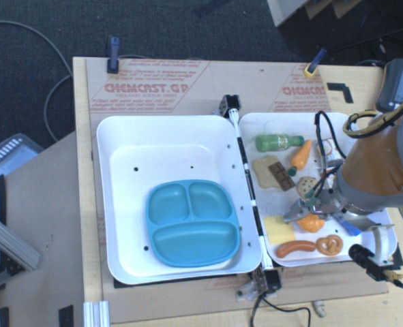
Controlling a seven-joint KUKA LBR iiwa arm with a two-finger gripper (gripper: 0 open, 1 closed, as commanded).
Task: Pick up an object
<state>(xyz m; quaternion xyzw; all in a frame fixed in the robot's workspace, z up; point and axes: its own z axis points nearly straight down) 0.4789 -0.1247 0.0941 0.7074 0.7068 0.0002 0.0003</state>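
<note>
The tabletop (153, 87) carries two white bins side by side. The left bin (119, 182) holds a blue divided plate (192, 222). The arm (378, 165) reaches over the right bin (269, 122), its pincer (309, 206) low among toy food, just above an orange fruit (311, 223); whether it is spread or pressed together cannot be told. Nearby lie a green bottle (278, 142), sausage (296, 248), carrot (301, 155) and pretzel (329, 244).

You had a bench (187, 87) topped with printed board carrying two white bins: left bin (119, 148) well clear of the jaws, right bin (269, 122) directly under them.
</note>
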